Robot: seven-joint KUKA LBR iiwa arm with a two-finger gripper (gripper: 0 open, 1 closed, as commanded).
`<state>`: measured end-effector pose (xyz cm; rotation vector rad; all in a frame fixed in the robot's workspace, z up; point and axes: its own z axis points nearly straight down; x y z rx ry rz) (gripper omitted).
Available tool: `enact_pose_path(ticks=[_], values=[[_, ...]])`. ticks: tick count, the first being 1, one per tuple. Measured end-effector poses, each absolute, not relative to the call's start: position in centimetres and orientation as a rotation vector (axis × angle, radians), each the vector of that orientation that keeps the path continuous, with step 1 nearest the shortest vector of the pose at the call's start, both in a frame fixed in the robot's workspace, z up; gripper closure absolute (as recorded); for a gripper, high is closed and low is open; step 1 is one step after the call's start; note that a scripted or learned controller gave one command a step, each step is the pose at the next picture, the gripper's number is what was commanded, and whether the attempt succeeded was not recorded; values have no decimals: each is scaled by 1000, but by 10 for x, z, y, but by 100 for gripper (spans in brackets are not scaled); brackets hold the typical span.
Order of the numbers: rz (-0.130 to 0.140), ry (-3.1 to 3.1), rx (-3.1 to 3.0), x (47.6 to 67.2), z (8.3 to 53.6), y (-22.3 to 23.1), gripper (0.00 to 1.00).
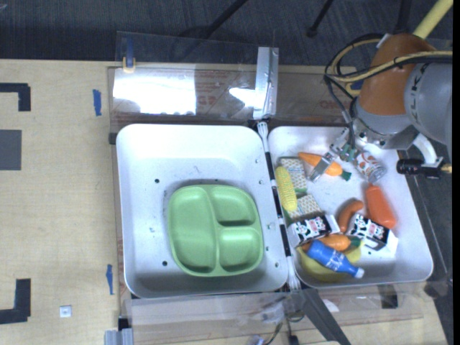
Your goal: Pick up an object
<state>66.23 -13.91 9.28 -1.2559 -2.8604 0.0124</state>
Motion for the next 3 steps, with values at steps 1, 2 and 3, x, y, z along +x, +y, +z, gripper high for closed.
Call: enact_pose_path(ticks=[1,2,3], values=[[5,-2874,-1260,666,103,-138,100],[-1,-2937,-1125,651,190,-88,100],[0,-3010,-892,626,184,-53,100]])
